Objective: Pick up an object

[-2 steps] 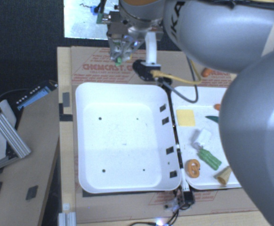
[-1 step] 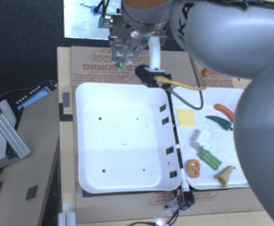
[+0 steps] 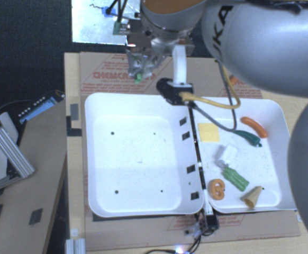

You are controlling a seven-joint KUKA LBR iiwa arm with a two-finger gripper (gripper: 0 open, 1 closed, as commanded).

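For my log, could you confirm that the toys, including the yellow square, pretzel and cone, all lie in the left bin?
Not quite: the camera view shows the yellow square, pretzel and cone in the right bin, not the left bin, alongside the other toys.

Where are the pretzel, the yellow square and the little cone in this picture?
pretzel (image 3: 216, 189): camera view, on its middle.
yellow square (image 3: 208, 132): camera view, on its flat face.
cone (image 3: 253, 196): camera view, mid-body.
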